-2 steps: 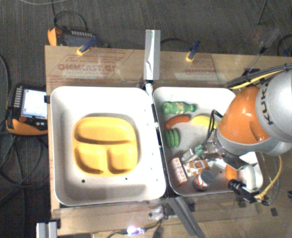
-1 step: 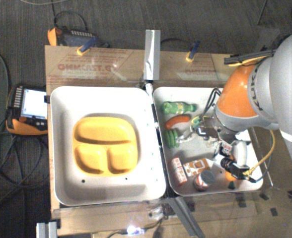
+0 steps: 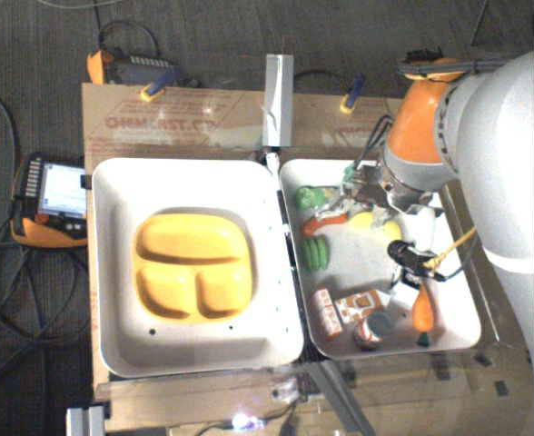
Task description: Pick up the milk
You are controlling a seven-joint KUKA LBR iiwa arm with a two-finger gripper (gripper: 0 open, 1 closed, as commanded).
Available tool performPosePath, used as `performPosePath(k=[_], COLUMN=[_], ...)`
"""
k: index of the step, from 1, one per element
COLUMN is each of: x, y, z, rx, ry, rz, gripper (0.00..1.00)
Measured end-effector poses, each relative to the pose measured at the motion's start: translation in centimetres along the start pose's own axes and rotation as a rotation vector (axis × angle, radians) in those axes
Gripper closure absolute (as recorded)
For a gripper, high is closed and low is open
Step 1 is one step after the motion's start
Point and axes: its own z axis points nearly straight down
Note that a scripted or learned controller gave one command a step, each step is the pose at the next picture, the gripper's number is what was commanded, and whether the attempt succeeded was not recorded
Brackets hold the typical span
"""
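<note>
Though partly hidden, perhaps the milk [image 3: 358, 308].

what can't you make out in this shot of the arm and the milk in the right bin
- Hand, camera view: the arm's wrist covers it, so its fingers are hidden.
- Milk carton, camera view: the label is too small and blurred to read.
- Right bin, camera view: the arm hides its upper right corner.
- Carrot, camera view: a dark cable crosses its top.

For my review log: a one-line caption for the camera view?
Arm's claw hovers over the toy-filled right bin; milk carton lies untouched near its front.
</note>
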Motion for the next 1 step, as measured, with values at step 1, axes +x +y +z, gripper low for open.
performPosePath(k=[1], x=[-0.88], y=[-5.16], z=[-11.73], rx=[0.0], ry=[-0.001], rz=[0.298], gripper=[0.0])
